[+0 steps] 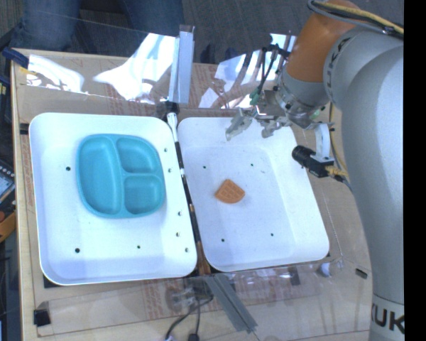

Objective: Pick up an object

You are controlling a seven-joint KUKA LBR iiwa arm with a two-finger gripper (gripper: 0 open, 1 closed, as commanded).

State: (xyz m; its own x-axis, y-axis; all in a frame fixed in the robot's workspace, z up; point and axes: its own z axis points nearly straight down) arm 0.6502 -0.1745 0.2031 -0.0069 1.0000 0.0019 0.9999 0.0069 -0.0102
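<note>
Your gripper (254,127) hovers over the right bin's (298,212) far edge with its fingers spread apart and nothing between them, while the orange object (229,192) lies mid-bin, well apart.

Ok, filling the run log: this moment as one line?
claw: open, above right bin's far edge | orange piece: untouched, mid-bin | blue tray: left bin

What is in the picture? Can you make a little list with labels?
left bin: holds a blue divided tray
right bin: holds one small orange piece, lying near the middle
claw: open, over the far edge of the right bin, apart from the orange piece
arm: grey with an orange band, reaching in from the right
held: nothing between the fingers
</note>
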